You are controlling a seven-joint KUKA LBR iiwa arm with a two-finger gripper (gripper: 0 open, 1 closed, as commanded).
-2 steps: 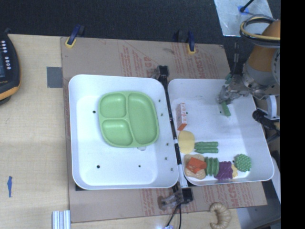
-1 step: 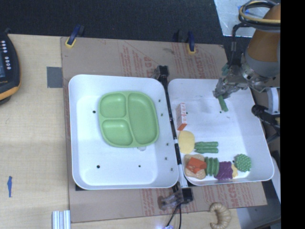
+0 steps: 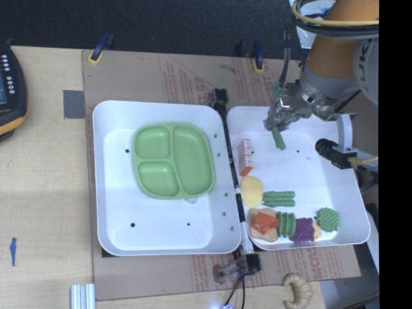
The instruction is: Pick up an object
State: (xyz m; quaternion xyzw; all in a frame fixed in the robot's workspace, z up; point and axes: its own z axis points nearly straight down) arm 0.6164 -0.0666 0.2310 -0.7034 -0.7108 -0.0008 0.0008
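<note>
My gripper [image 3: 277, 125] hangs over the back of the right bin [image 3: 309, 166], shut on a slim green bean-like piece [image 3: 278, 138] that sticks down from between its fingers, above the bin floor. Below it in the same bin lie a small red-and-white carton [image 3: 244, 153], a yellow lemon [image 3: 252, 188], a green bean pod [image 3: 279, 199], a red-orange piece [image 3: 264, 223], a green ridged vegetable [image 3: 287, 224], a purple piece [image 3: 303, 230] and a green broccoli [image 3: 328, 219].
The left bin [image 3: 112, 172] holds a green divided plate [image 3: 174, 160]. A tan curled object [image 3: 299, 290] lies on the bench in front of the right bin. A handheld controller [image 3: 9, 89] rests at the far left.
</note>
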